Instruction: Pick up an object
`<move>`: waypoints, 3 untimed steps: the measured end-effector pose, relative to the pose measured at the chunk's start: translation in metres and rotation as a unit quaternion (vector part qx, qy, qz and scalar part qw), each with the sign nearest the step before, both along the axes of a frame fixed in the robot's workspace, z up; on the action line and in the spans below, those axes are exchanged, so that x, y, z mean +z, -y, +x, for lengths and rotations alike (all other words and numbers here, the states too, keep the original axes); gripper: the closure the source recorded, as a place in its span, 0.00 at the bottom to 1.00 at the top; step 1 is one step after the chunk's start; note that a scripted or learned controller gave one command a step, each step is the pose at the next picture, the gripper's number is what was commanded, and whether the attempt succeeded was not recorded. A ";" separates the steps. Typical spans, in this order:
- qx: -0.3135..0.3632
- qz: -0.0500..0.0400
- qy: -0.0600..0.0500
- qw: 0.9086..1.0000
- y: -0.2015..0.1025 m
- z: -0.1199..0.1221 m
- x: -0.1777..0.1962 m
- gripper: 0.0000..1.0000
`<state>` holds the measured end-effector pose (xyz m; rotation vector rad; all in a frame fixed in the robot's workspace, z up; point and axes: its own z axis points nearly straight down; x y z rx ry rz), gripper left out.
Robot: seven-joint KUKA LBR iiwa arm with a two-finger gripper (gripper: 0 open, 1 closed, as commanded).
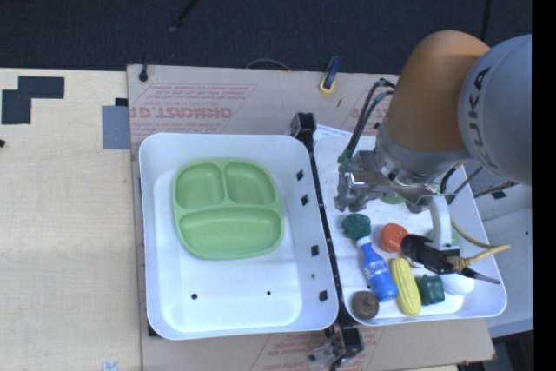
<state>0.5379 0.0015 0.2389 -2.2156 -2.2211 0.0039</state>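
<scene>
The jaws hang low in the right bin, at its upper left corner close to the divider between the two bins. Whether they are spread or pressed together I cannot tell; the metal at the wrist hides the tips, and nothing shows between them.

Just below them lies a dark green object, the nearest candidate for the pick. Beside it to the right sits an orange-red ball. Further down come a blue bottle, a yellow corn cob, a small brown round piece and a dark green block, all packed close together.

To do the step well, I judge the jaws should settle squarely over the dark green object, lined up so that one finger falls on each side, with neither landing on the ball or the bottle's cap. Closing should come only once they are down around it.

The left bin holds a green divided plate, well apart from the action. Both bins rest on cardboard over the desk.
</scene>
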 end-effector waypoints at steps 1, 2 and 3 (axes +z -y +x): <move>0.001 0.000 0.001 1.000 -0.052 -0.001 0.002 1.00; -0.001 -0.001 -0.001 1.000 -0.070 -0.003 -0.011 1.00; 0.000 0.000 0.001 1.000 -0.079 0.000 -0.002 1.00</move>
